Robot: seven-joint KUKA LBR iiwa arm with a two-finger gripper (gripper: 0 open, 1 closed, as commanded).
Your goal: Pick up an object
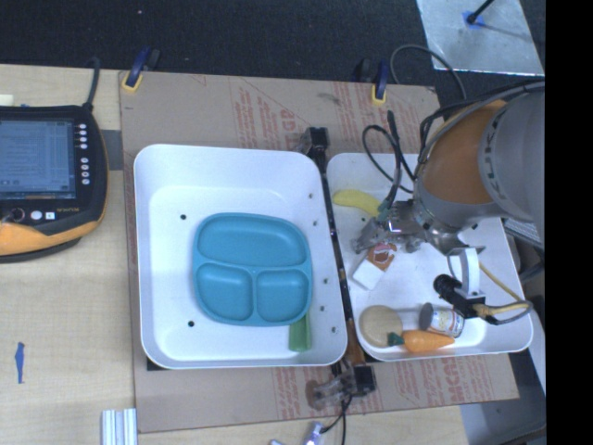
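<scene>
The arm [482,160] is seen reaching over the right bin [514,341], with the gripper [384,235] lowered among the clutter near that bin's left side. Whether anything is grasped cannot be told, since the wrist hides much of the tool. The step in hand is judged to be the reach or the closing on a target, not yet a lift. Just below the gripper a small white and orange card [375,262] is seen, and a yellow banana [357,200] lies just above it; either may be the target. Near the front wall an orange carrot [428,342], a round tan piece [378,323] and a small jar [445,320] are clustered. The left bin [157,248] holds a blue divided plate [252,267] and a green block [298,334]. Next, a firm closure and a straight lift would be called for.
</scene>
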